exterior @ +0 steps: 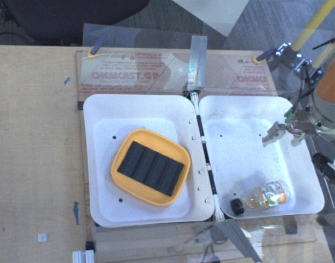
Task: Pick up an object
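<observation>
A small bottle (261,197) is lying near the right bin's (299,106) front edge; the released end effector (283,133) should be lowering straight over it.

The wooden bench (30,147) holds two shallow white bins side by side — the left bin (96,119) and the right bin (233,111). A clear plastic sheet (140,73) with red letters lies flat behind them.
</observation>
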You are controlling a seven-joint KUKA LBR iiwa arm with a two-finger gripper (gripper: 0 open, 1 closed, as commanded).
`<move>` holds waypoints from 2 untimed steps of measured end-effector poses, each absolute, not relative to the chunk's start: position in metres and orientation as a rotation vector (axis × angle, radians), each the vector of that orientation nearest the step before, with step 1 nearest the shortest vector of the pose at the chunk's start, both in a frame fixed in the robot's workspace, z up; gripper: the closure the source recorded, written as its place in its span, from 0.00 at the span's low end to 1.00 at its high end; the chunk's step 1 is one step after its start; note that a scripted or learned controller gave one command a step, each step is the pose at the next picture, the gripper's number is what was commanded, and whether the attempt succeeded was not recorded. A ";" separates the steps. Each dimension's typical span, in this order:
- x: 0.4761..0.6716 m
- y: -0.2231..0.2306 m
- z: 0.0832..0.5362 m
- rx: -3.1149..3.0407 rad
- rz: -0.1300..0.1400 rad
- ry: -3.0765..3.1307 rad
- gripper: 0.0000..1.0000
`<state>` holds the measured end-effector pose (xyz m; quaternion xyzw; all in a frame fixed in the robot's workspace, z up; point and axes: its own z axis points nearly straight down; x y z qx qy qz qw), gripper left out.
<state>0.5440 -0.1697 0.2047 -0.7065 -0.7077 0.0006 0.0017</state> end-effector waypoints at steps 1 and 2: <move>0.484 -0.150 0.126 -2.237 0.002 -2.202 0.00; 0.482 -0.177 0.089 -2.097 -0.008 -2.339 0.00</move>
